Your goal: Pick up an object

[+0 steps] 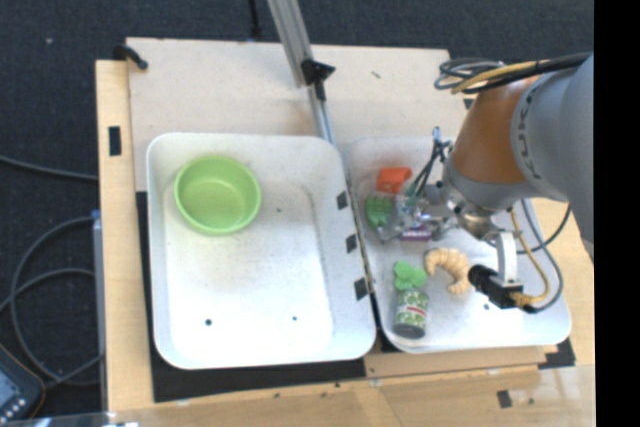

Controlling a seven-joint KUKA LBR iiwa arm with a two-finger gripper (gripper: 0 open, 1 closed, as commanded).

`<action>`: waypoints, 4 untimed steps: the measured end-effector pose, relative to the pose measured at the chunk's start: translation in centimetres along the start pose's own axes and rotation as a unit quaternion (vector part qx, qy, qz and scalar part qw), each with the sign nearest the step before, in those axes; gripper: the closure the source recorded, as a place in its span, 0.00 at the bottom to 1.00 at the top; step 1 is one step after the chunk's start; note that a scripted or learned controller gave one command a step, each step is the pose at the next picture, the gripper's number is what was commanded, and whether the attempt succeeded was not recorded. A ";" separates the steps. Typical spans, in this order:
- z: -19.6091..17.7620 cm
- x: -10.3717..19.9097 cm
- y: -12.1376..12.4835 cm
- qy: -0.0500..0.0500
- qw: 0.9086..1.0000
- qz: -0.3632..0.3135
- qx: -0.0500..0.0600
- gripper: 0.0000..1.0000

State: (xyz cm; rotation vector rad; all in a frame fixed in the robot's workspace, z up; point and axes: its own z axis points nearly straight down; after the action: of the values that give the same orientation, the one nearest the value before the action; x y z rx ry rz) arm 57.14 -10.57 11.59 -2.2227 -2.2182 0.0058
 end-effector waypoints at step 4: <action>-11.8 -0.4 -0.2 0.000 1.000 -0.003 -0.006 1.00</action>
State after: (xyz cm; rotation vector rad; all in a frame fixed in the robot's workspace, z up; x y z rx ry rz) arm 56.95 -10.95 23.40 -2.2233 -2.2303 -0.0076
